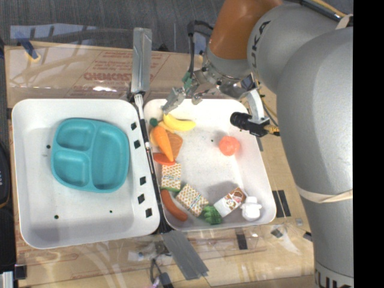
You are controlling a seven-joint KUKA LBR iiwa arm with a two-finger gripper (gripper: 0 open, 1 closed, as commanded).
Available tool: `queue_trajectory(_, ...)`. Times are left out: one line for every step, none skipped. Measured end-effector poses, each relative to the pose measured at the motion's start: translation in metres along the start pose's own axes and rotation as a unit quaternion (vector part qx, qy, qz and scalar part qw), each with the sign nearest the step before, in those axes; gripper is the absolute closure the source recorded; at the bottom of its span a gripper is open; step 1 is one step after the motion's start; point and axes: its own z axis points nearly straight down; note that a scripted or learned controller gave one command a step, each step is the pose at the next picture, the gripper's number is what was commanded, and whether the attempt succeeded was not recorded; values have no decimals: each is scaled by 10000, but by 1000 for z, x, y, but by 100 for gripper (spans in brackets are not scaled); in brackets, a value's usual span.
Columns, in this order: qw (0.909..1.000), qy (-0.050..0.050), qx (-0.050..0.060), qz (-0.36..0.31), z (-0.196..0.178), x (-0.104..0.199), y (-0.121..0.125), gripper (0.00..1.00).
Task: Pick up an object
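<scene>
Two shallow white bins sit side by side on the worktop (72, 65). The left bin (30, 209) carries a teal divided plate (90, 153). The right bin (264, 191) holds a heap of toy foods. The grey arm (312, 101), with its orange band (240, 17), reaches in from the right, and its gripper (174, 102) hangs over the far-left corner of the right bin. The fingers (170, 105) appear narrowly parted with nothing visible between them.

Just below the fingers lies a yellow banana (178, 123), its long axis roughly crosswise to the bin, tips curving upward toward the fingers. Directly beneath the banana, an orange carrot (162, 141) lies with its long axis running down the bin's left wall, narrow end pointing away from the fingers. Farther below lie two patterned cracker-like blocks (171, 176), a red sausage (173, 206) and a green broccoli piece (211, 215). To the lower right of the fingers, well apart, rests a pink-orange ball (229, 146). A small carton (231, 203) and a white cap-like item (251, 209) occupy the near-right corner.
</scene>
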Motion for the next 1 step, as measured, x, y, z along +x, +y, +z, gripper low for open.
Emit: queue_trajectory(9989,8,8,-458,35,11,3,0)
